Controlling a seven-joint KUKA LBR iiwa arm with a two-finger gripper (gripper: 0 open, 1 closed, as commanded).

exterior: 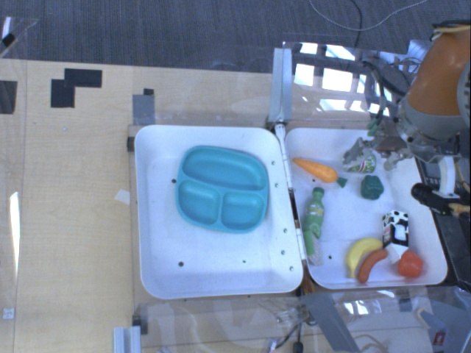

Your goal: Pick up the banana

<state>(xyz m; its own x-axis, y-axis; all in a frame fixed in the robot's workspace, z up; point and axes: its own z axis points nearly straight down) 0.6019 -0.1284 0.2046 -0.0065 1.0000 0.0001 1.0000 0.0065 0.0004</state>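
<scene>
The banana (361, 252) lies in the right bin (335, 274), near its front edge and toward the right side. It is a short, curved yellow fruit; its long axis runs at a slant, from a lower-left end near the bin's front up toward the right, with the curve bulging toward the upper left. A reddish sausage (371, 265) lies right against its lower side, following almost the same slant, and a red tomato (410, 264) sits just beside the sausage's right end. Above them stands a small black-and-white carton (396, 228).

Further back in the same bin, a green bottle (314, 219) lies lengthwise near the bin's left wall, an orange carrot (316, 170) lies at a slant behind it, and a dark green lump (372, 187) sits to the right of the carrot.

The left bin (158, 219) holds a blue divided plate (222, 188).

The arm reaches in from the right, its orange band at the upper right. The gripper (366, 155) hangs over the back part of the right bin, well apart from the banana. Whether its claw is open or closed cannot be told here, nor whether it has hold of anything.
</scene>
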